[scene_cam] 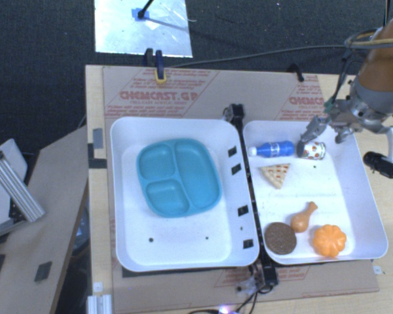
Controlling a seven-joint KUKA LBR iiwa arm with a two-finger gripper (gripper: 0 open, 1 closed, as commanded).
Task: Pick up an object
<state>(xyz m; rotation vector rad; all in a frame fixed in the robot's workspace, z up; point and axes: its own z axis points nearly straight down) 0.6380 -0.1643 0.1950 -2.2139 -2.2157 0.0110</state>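
Cookie and pumpkin sit at near edge of right bin; claw hovers above small can, grip state unclear, nothing lifted yet.

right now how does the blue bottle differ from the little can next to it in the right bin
The blue bottle is longer and slimmer; the can is short and stubby. The bottle is blue with a white cap end pointing left; the can is mostly white with reddish markings. The bottle lies clear of the gripper, while the can sits right beneath it. Both lie on their sides at the far end of the right bin.
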